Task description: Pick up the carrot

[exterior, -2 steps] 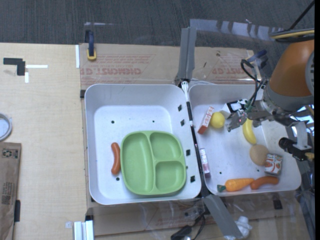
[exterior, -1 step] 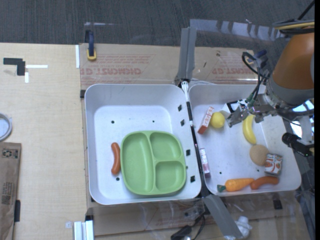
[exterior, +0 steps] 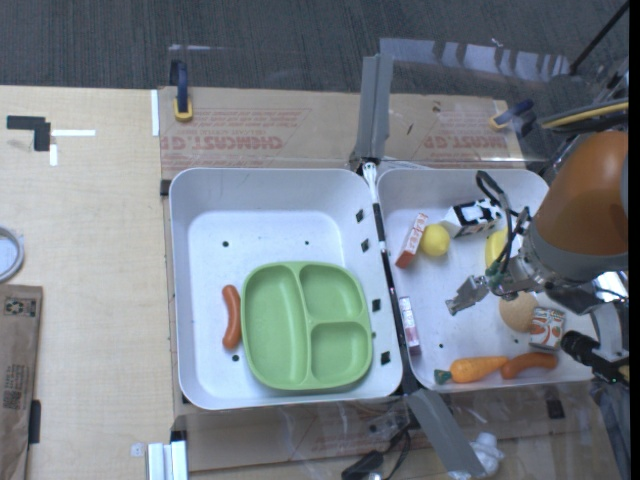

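Two bins: shallow and white, side by side on the bench, the left bin and the right bin meeting along a shared middle edge.
Arm: grey with an orange band, coming in from the right above the right bin.
Gripper: low over the middle of the right bin, its fingers pointing left; they stand somewhat apart with nothing visible between them, so it has hold of nothing.
Gripper contact: it looks clear of every object, though its height above the bin floor is hard to judge.
Carrot: orange, lying flat near the front edge of the right bin, below and a little right of the gripper, apart from it.
Beside the carrot: a reddish sausage-like piece just to its right, end to end with it.
Right bin, other contents: a lemon near the back left, touching a small red and white packet; a black and white toy just right of the lemon; a pale round item and a small can partly under the arm.
Left bin contents: a green divided plate with three compartments, and an orange-red sausage lying just left of the plate.
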Controlling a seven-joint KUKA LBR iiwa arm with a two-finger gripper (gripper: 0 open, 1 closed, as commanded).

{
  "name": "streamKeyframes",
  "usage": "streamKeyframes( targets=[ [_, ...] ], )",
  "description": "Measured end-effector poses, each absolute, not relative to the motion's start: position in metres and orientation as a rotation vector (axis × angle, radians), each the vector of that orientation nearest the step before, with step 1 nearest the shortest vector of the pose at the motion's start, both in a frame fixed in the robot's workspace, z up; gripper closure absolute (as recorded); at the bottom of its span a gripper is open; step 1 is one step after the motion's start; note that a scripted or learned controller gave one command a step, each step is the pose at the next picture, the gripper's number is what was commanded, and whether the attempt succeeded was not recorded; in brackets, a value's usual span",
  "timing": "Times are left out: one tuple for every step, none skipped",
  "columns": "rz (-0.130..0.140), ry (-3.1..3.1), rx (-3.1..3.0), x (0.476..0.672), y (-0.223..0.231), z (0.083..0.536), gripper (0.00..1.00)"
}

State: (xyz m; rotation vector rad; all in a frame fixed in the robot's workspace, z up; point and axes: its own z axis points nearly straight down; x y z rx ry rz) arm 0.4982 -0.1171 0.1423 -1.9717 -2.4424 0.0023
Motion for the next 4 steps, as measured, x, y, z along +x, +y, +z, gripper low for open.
streamKeyframes(
  targets=[
    [0.0, -2.649, -1.684, 0.477, -0.122, 0.091, 0.0],
    [0.0, -2.684, -1.634, 0.481, -0.16, 0.091, 0.0],
    [0.0, -2.792, -1.444, 0.479, -0.157, 0.223, 0.0],
    [-0.001, -2.981, -0.989, 0.478, -0.137, 0.123, 0.0]
  ],
)
